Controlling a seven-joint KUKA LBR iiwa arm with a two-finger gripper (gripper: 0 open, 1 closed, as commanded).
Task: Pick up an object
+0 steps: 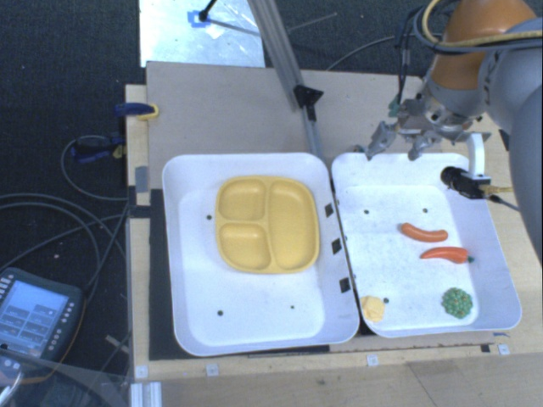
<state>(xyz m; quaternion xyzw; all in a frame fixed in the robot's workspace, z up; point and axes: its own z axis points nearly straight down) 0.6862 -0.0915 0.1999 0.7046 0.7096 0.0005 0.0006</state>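
Nothing is picked up yet, as far as I can judge: every object lies loose in a bin and the whole grasp is left to do. Starting at the left, a teach pendant [32,312] sits on the dark floor among loose cables [81,189], beside the wooden bench [221,100]. On the bench, the left bin [191,312] carries a yellow divided plate [267,224] lying flat, its three compartments bare. A slanted metal pole [280,45] crosses above the seam between the bins. The right bin [382,185] holds the candidates, all toward its near right part: a pale yellow piece [372,308] at the near left corner, two orange-red sausages [423,232] lying close together but apart, and a green broccoli-like piece [457,302] near the front right. My gripper [396,145] hangs over the far rim of that bin, well apart from all of them, its two fingers spread with nothing between them. I reckon I have to travel toward the near side and descend before any closing makes sense.
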